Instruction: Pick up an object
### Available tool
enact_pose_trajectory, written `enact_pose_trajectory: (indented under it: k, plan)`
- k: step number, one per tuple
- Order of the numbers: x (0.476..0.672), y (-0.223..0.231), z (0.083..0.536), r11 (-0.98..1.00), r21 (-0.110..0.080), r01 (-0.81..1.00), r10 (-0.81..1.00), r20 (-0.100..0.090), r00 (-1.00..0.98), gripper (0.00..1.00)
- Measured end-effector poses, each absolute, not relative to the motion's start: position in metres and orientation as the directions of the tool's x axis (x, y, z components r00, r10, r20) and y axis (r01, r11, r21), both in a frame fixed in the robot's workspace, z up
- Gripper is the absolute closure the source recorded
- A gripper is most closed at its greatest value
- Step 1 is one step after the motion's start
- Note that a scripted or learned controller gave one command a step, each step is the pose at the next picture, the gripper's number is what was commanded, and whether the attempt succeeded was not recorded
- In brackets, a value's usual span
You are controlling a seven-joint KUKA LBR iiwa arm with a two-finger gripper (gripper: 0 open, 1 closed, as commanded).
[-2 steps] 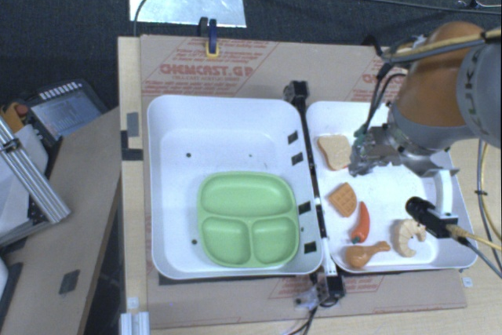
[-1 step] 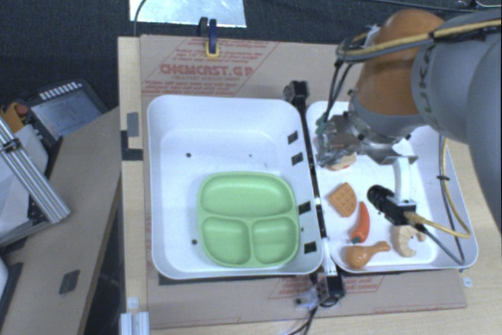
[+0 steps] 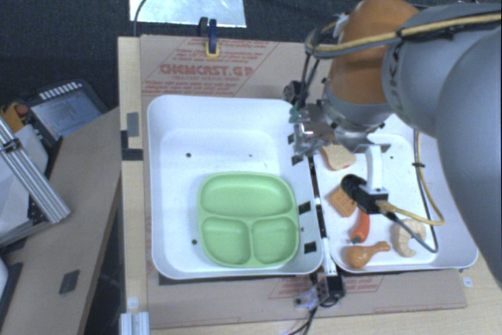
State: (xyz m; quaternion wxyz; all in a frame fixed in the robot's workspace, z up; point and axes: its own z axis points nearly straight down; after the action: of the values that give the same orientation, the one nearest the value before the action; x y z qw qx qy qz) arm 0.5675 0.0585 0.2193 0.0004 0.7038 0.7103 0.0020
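The claw [image 3: 307,134] hangs over the right bin's [image 3: 451,251] upper left corner, beside a bread slice [image 3: 339,158]. Its opening cannot be told.

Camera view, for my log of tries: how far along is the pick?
Done: the arm is placed over the right bin. In hand: the tool hangs at that bin's left edge, beside the bread slice. Left: the grasp and lift; the bread slice, cracker, carrot and drumstick all seem to lie on the bin floor.
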Motion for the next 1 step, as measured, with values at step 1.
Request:
enact_pose_trajectory:
  k: [1]
  plan:
    - [0.5941,0.1035,0.2134,0.009,0.003,1.0,1.0,0.002,-0.009,1.0]
